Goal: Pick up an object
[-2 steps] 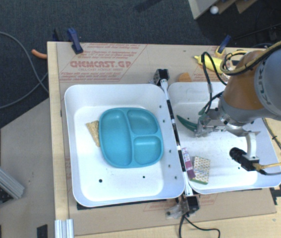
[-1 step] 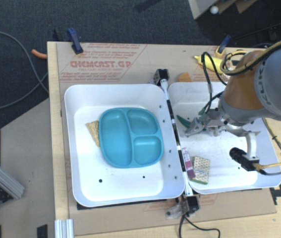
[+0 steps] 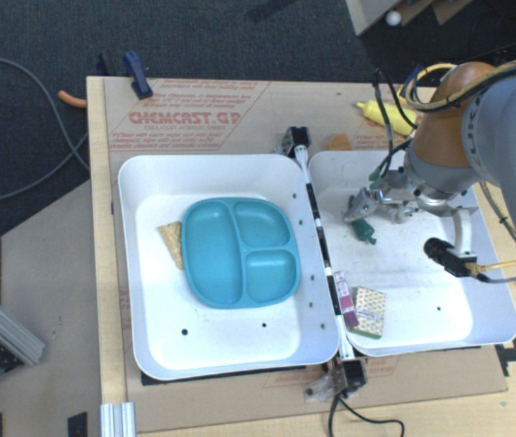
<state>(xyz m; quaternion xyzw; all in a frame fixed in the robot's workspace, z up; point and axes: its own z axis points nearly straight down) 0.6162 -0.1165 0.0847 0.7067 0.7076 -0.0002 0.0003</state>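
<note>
My gripper (image 3: 359, 209) reaches into the right bin (image 3: 440, 321) from the right, low over its upper left part. A small dark green object (image 3: 364, 232) lies on the bin floor just below the gripper's tip, close to it or touching it. A patterned square packet (image 3: 369, 309) and a thin purple strip (image 3: 344, 304) lie near the bin's front left corner. In the left bin (image 3: 148, 317) sits a blue divided plate (image 3: 239, 251). A tan cracker-like piece (image 3: 170, 238) pokes out from under the plate's left edge.
A black part on a cable (image 3: 449, 255) hangs over the right bin's middle right. A yellow banana-like object (image 3: 383, 115) lies on the bench behind the right bin. A blue clamp (image 3: 136, 74) sits at the bench's far left corner.
</note>
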